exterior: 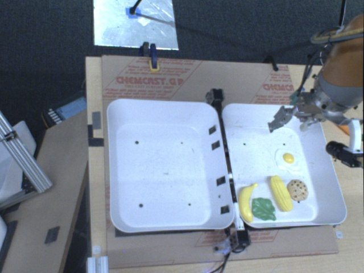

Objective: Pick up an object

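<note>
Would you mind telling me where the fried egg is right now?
The fried egg lies in the right bin, toward its right side, just above the corn and the cookie, with the claw above it.

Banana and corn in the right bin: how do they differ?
The banana is smooth, plain yellow and curved; the corn is straighter with a ridged, kernelled surface. The banana lies against the bin's left wall, beside the green leaf; the corn lies further right, next to the cookie. Both are yellow, elongated, similar in length and lying flat near the front.
</note>
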